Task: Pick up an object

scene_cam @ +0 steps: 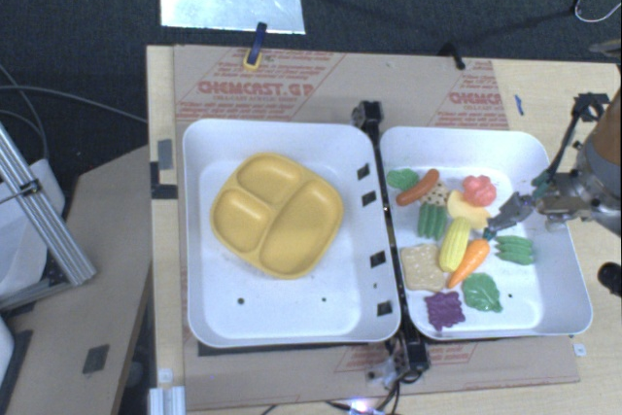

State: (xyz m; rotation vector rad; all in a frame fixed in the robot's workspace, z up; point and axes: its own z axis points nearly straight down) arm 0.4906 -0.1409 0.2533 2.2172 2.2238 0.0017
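The gripper (pixel 501 217) is reaching in over the right bin (pixel 559 292) from the view's right, its tip hanging just above the toy food pile. Whether it is open or closed cannot be told; the tip is too small and dark. The toy carrot (pixel 470 260) is lying just below-left of the tip, the corn cob (pixel 454 243) just left, the green pod (pixel 515 250) just below. The pieces are crowding together, so 1 clean pick probably requires an outer item.
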